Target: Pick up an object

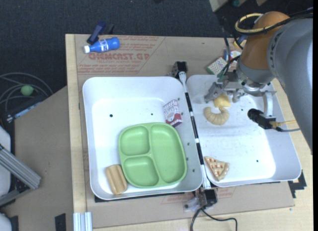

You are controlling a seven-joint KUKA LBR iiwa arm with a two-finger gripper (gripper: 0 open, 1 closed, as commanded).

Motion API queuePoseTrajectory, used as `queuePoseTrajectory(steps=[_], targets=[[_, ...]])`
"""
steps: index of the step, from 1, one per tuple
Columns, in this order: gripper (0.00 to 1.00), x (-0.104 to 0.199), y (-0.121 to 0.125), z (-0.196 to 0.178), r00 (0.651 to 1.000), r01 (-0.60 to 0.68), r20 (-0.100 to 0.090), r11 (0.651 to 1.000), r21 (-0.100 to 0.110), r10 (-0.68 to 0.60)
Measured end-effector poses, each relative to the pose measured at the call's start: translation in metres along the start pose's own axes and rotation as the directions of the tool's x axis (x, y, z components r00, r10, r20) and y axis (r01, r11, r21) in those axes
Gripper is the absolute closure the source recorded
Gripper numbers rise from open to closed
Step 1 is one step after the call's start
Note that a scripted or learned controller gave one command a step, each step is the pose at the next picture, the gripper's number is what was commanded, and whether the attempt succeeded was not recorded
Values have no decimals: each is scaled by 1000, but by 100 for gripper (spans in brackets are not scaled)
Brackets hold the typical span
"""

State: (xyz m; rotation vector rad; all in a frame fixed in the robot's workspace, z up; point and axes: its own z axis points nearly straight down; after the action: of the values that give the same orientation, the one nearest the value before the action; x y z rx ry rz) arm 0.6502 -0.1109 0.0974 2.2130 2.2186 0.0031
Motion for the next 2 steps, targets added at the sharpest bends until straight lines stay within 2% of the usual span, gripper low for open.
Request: queuePoseTrajectory(steps=[1, 2], targets=[[100, 0, 1, -11, 1000, 1, 1, 1000, -3, -1], [0, 0, 1, -10, 1000, 1, 1, 1000, -2, -1]])
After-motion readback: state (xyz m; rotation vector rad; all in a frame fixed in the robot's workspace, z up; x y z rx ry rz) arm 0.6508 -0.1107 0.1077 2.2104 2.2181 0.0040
